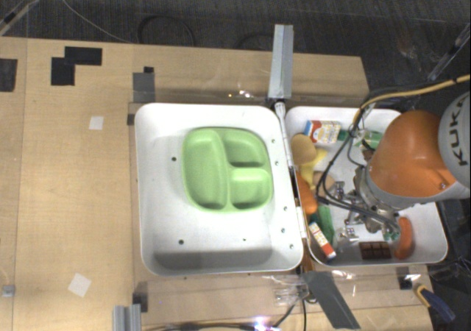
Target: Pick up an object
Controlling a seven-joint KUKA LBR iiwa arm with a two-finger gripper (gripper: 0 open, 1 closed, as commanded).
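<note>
1. So at this point my arm [412, 153] was reaching in over the right bin [440, 248], with my gripper [360, 223] hanging low over the clutter in the near half of it.
2. Honestly I couldn't tell whether the gripper was open or closed; the wrist and a tangle of cables were in the way, so no claim from me either way.
3. I saw nothing in its grasp, so I'd call the pick not yet done.
4. Candidates were all packed in that bin: a yellowish-tan item [303, 148] and a small printed carton [324, 131] at the far end, a red-and-white tube [321, 240] along the left wall, a brown block [374, 251] and an orange piece [405, 237] just beside the gripper.
5. The left bin [158, 197] had only the green divided tray [225, 168] sitting in it, well apart from the action.
6. My read: approach done, grab and lift left to do.
</note>
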